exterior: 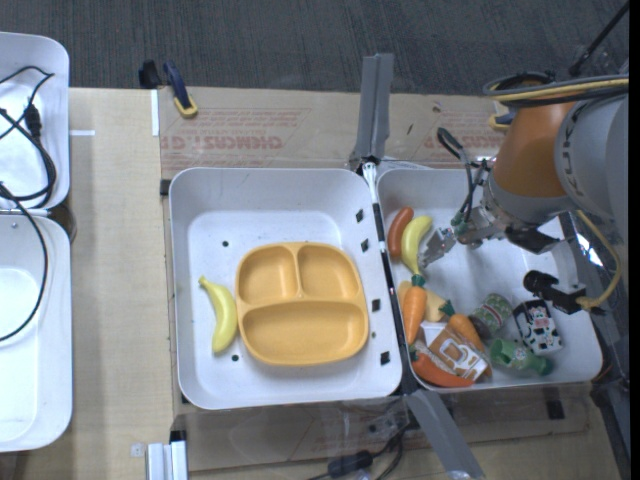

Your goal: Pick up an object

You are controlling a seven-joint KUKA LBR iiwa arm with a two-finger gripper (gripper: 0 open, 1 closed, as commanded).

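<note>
The right bin (590,363) is crowded along its left wall and front by bananas (413,240), carrots (413,310) and packets (455,351), leaving bare floor at mid-right, while the left bin's (190,268) margins around the yellow plate (300,303) lie open.

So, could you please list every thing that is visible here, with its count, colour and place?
bins: 2, white, side by side on the bench
divided plate: 1, yellow, middle of left bin
bananas: 2, yellow; one left of the plate, one in right bin by the pincer
carrots: 2, orange, right bin
sausage: 1, red-orange, right bin, far-left corner
can: 1, green, right bin
packet: 1, orange and white, right bin, near edge
clamp: 1, blue and yellow, on cardboard
arm: 1, grey and orange, over right bin
pincer: 1, beside banana
</note>
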